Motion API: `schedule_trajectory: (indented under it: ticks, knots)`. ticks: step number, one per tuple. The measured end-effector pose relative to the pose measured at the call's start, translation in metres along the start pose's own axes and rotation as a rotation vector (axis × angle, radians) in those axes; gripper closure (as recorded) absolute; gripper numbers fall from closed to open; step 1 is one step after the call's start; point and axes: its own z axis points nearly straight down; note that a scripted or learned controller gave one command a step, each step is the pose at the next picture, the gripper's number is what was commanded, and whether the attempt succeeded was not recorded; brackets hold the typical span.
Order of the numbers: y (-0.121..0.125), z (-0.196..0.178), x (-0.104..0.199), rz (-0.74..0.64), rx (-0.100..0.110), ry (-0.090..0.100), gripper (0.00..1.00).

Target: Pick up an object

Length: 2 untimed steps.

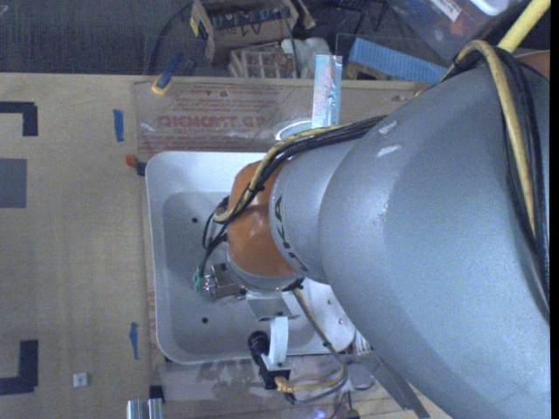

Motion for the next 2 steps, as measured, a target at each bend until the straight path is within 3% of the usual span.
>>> schedule_trajectory:
  ticks: [1, 2]
  knots:
    - [-0.0033, -0.0007, -0.0315, 0.620, -0.008, 0.005, 1.00]
    - [-0.0041, -0.0005, -0.0363, 0.289, -0.006, -0.001, 1.00]
